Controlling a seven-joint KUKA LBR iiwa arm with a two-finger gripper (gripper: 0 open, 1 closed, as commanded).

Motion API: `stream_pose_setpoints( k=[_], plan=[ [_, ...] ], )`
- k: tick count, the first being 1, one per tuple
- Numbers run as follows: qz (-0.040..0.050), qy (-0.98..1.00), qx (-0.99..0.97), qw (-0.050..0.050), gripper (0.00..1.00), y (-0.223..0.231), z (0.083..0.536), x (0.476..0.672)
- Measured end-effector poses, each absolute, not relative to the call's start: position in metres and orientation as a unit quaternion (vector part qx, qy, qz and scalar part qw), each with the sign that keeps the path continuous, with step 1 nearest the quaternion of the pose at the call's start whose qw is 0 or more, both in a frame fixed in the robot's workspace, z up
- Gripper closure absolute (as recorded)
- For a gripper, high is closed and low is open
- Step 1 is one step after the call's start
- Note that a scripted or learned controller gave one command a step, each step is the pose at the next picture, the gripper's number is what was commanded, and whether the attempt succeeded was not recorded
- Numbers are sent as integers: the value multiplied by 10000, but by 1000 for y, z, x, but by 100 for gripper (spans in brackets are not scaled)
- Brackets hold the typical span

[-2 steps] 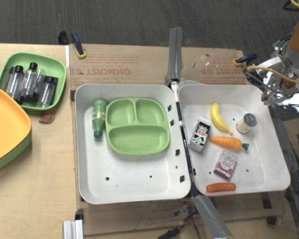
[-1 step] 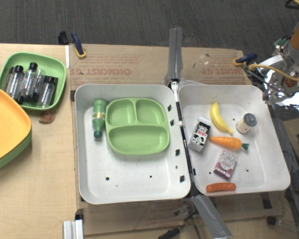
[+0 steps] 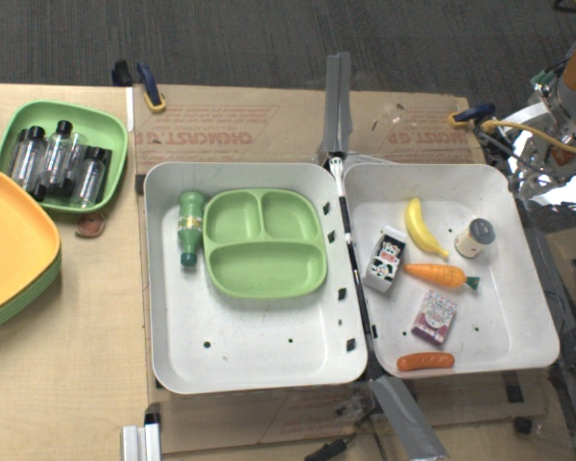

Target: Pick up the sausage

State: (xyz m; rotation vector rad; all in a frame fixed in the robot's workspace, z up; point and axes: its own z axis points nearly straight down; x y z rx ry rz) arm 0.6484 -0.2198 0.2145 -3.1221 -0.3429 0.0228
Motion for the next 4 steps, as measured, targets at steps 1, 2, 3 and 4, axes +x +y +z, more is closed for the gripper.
stream_pose_setpoints(
  k=[1,2,3,4],
  plan=[
    [86,-1108,-9938,2,100,-220,223,648],
    [17,-1637,-9865,9,100,-222,166,641],
    [9,-1011,-9949,4,100,-223,170,649],
    [17,-1642,-9864,10,100,-222,162,609]
  ],
)
